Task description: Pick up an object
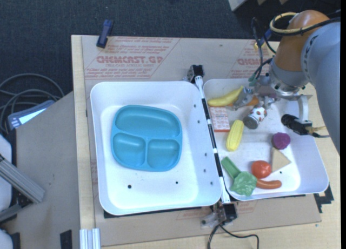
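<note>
Gripper (263, 101) low in the right white bin (316, 161).
It hangs near a yellow plastic banana (226, 98); its state I cannot tell.

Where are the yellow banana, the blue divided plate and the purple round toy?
yellow banana (226, 98), camera view, middle of its curve.
blue divided plate (146, 118), camera view, upper compartment floor.
purple round toy (280, 140), camera view, its centre.

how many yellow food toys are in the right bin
2: a banana at the back of the right bin, left of the gripper, and a corn cob nearer its middle-left. The arm may hide others.
</note>
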{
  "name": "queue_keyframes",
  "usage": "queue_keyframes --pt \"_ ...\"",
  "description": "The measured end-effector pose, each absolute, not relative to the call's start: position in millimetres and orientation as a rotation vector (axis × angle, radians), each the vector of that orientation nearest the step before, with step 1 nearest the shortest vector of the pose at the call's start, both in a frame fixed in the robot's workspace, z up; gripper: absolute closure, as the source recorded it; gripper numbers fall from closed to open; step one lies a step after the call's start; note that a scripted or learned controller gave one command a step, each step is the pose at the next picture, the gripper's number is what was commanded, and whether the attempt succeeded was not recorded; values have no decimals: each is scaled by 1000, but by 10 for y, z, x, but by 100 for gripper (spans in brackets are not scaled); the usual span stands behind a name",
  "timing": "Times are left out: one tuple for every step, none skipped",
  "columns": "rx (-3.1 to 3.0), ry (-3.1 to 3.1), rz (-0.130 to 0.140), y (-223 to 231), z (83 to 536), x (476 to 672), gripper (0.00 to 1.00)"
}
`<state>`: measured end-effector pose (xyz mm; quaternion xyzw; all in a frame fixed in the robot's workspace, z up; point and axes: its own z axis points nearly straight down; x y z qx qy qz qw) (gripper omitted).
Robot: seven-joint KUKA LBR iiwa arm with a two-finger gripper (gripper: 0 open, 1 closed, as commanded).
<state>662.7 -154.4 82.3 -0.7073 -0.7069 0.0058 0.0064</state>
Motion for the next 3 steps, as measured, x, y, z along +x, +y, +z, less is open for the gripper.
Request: queue_keyframes --pt "-2221 -2220 1 -1417 846 6187 0" --pt "-2223 -2222 -2 -1416 955 6196 100" --pt "-2223 -2221 -1 -1416 953 6195 0"
